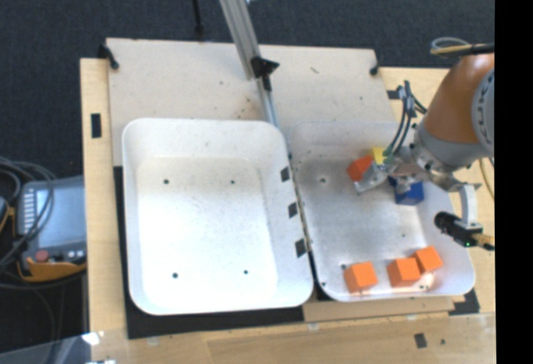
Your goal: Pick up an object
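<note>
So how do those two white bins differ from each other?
The right bin holds blocks: three orange ones along its near edge, plus an orange, a yellow and a blue one near the claw. The left bin shows bare floor with a few dark dots. The arm reaches over the right bin, not the left. Both are shallow, white and round-cornered.

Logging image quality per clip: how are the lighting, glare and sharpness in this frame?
Camera view: even, soft lighting with faint shadows; the white bins look bright, slightly washed out, without hard glare; overall soft and low in detail, so the gripper and the small blocks beside it blur together; the orange blocks near the bottom edge read clearly.
</note>
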Available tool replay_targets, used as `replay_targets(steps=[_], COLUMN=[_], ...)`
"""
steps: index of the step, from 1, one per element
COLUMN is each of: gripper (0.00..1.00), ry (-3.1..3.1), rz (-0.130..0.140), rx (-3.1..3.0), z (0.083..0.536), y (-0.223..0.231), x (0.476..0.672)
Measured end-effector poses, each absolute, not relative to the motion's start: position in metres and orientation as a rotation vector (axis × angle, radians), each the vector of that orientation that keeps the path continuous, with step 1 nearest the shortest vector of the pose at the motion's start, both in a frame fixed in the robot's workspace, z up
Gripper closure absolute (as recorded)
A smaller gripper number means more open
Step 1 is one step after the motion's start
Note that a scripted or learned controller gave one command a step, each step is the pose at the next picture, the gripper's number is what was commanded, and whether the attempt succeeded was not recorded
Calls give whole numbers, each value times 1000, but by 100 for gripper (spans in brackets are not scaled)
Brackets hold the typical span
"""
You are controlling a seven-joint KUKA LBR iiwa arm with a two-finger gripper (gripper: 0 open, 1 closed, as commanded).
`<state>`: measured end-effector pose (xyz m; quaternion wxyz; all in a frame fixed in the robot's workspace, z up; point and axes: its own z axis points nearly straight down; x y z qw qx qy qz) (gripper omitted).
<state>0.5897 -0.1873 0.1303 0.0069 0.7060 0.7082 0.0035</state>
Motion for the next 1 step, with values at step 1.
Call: replay_targets(steps=[1], gripper=[100], ry=[2215], rz=[7], rx=[2222], z=[135], y=[-187], x=[587])
